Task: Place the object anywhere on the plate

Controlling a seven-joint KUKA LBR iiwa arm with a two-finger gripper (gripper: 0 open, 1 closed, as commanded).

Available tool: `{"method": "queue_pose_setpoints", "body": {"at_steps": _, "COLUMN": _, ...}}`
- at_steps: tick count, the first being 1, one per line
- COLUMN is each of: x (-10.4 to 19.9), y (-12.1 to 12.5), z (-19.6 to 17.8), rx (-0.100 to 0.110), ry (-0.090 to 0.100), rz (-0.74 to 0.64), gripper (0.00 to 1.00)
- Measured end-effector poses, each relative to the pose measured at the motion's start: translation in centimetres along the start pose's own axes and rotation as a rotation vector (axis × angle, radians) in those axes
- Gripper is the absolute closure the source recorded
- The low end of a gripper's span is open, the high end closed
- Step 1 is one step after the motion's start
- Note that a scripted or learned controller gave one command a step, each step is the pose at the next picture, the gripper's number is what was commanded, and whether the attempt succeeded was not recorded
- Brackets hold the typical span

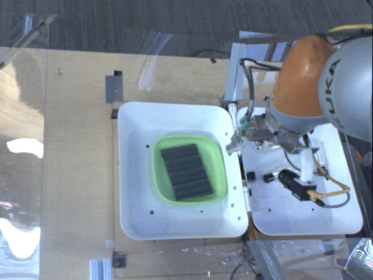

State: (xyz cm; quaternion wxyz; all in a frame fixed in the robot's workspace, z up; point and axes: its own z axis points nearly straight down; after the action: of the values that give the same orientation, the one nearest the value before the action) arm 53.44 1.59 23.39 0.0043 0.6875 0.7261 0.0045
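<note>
arm (315, 92): reaching in from right | wrist: bent downward

A light wooden bench (70, 174) carries two white bins (131, 214) side by side

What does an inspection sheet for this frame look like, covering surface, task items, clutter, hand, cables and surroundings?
Surface: wooden bench bearing a left bin and a right bin, side by side.
Job's things: dark ridged block lying flat on the green plate, which sits in the left bin.
Clutter: nothing seen.
Hand: hand at the seam between the bins, beside the plate's right rim; nothing seen between its fingers.
Cables: black cable looping at the wrist; yellow cable over the right bin.
Surroundings: dark carpet beyond the bench.
</note>
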Motion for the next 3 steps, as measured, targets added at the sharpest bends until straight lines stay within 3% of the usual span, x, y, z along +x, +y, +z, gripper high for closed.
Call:
{"method": "queue_pose_setpoints", "body": {"at_steps": 1, "x": 0.1, "y": 0.2, "z": -1.1, "rx": -0.006, "ry": 0.0, "rz": -0.005, "gripper": 1.0}}
{"method": "queue_pose_setpoints", "body": {"at_steps": 2, "x": 7.9, "y": -2.0, "z": 4.9, "rx": 0.009, "ry": 0.002, "rz": -0.207, "gripper": 1.0}}
{"method": "queue_pose_setpoints", "body": {"at_steps": 3, "x": 7.9, "y": -2.0, "z": 4.9, "rx": 0.008, "ry": 0.002, "rz": -0.206, "gripper": 0.0}}
